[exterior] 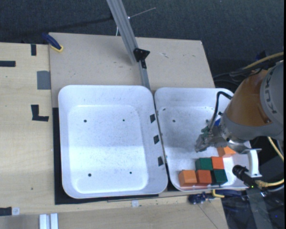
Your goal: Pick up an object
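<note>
two white bins (107,92), several orange and green blocks (205,170)

The KUKA arm (257,106) comes in from the right edge of the camera view, its broad orange band facing the lens and a grey link curving over it at the upper right. Below the band sits the grey wrist (236,130), angled down and to the left, with a thin black cable looping from its top. The gripper (203,142) hangs low at the wrist's left end as a small dark, blurred cluster of metal, and whether its jaws stand apart or together cannot be made out from this slanted overhead view.
</note>
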Tool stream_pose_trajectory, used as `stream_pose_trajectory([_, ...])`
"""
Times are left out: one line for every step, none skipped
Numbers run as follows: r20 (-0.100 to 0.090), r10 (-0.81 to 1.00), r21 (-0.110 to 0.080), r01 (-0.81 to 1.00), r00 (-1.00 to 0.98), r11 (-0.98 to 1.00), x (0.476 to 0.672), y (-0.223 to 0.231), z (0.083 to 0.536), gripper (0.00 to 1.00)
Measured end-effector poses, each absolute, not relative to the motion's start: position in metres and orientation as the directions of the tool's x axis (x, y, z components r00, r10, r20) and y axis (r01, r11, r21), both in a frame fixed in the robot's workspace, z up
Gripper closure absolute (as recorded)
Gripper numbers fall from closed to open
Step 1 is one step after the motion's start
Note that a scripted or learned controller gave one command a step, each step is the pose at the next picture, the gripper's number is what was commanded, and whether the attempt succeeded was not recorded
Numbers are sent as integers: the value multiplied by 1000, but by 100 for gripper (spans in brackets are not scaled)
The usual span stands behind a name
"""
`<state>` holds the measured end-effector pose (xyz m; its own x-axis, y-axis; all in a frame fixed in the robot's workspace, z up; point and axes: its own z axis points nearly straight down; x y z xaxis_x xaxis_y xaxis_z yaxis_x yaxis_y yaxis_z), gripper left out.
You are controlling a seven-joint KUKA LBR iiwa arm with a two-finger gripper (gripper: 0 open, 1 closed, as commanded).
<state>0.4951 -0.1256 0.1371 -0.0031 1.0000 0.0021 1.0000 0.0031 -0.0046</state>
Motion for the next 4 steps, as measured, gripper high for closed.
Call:
stream_pose_trajectory([-1, 1000, 4, 1000, -1, 1, 495, -131, 198, 100])
stream_pose_trajectory([-2, 1000, 6, 1000, -2, 2, 495, -138, 259, 100])
stream_pose_trajectory([0, 1000, 1, 1000, -2, 2, 496, -138, 276, 100])
stream_pose_trajectory([1, 1000, -1, 1000, -7, 7, 507, -85, 275, 100])
